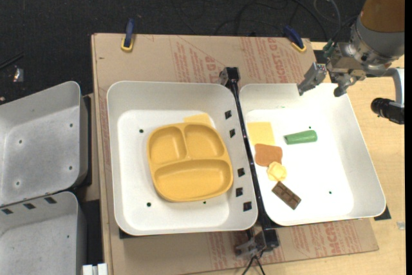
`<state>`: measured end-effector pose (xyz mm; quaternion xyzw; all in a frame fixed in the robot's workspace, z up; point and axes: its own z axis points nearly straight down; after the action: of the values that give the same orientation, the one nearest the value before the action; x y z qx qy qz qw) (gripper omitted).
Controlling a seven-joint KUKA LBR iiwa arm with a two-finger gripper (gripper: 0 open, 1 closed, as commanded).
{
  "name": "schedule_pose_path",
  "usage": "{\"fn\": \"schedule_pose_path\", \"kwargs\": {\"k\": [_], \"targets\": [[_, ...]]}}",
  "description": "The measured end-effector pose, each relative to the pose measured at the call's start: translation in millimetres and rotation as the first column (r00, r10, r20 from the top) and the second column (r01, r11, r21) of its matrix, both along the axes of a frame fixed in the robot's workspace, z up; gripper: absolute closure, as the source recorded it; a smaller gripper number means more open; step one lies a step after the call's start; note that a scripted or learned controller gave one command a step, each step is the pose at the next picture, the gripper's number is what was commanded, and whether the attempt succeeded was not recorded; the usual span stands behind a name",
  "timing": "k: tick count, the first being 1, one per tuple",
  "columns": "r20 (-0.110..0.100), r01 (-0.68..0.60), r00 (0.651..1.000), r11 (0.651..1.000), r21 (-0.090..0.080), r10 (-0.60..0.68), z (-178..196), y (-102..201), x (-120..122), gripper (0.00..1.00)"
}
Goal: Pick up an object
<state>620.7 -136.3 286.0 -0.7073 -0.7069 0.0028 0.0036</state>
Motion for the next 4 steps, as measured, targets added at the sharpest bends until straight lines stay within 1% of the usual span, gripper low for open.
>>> {"fn": "schedule_pose_path", "kwargs": {"k": [1,2,3,4], "targets": [[0.009,-0.002,1.0,1.0,-0.002,0.002,5.3,0.2,1.6,0.0],[0.004,-0.004,1.0,1.0,0.0,0.004,-52.9,10.2,1.3,0.0],[0.002,0.001,1.0,1.0,0.0,-0.001,-115.6,8.4,-5.7,0.0],[0.004,0.0,1.0,1.0,0.0,0.0,-179.2,12.5,-3.7,0.0]]}}
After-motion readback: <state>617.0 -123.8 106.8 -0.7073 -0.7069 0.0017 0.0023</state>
